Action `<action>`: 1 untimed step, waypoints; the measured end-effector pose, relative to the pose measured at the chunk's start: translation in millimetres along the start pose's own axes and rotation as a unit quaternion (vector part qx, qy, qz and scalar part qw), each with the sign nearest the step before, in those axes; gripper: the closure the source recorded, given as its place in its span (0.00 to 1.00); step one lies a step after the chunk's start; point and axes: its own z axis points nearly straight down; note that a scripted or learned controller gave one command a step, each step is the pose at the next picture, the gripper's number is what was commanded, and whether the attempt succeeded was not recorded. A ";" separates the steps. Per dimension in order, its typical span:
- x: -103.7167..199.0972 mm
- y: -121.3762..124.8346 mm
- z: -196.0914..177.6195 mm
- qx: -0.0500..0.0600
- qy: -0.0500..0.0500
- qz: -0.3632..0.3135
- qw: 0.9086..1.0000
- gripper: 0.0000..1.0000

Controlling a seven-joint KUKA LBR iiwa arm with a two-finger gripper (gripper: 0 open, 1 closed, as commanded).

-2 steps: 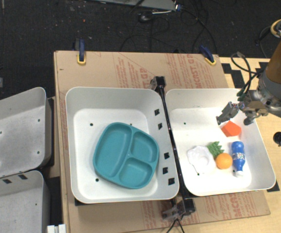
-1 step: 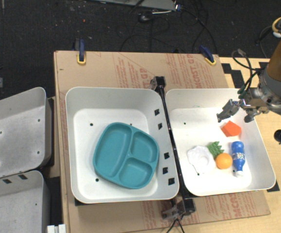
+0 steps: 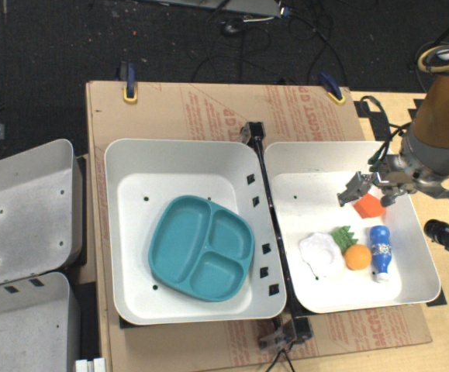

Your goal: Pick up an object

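In the right bin (image 3: 410, 285) lie a red-orange block (image 3: 371, 207), a green leafy toy (image 3: 343, 235), an orange ball (image 3: 357, 257), a blue bottle (image 3: 379, 250) and a white crumpled item (image 3: 321, 253). My gripper (image 3: 366, 197) hangs right over the red-orange block at the bin's upper right, open, one finger to the block's left and one to its right. The block rests on the bin floor, partly covered by the gripper from above.
A teal divided plate (image 3: 201, 246) lies in the left bin (image 3: 119, 231). A black divider (image 3: 264, 200) runs between the two bins. Two white lids (image 3: 22, 208) sit off the bench at the left. Cables lie on the dark floor behind.
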 end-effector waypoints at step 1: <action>7.6 -0.1 61.9 0.000 0.000 0.000 1.000 0.00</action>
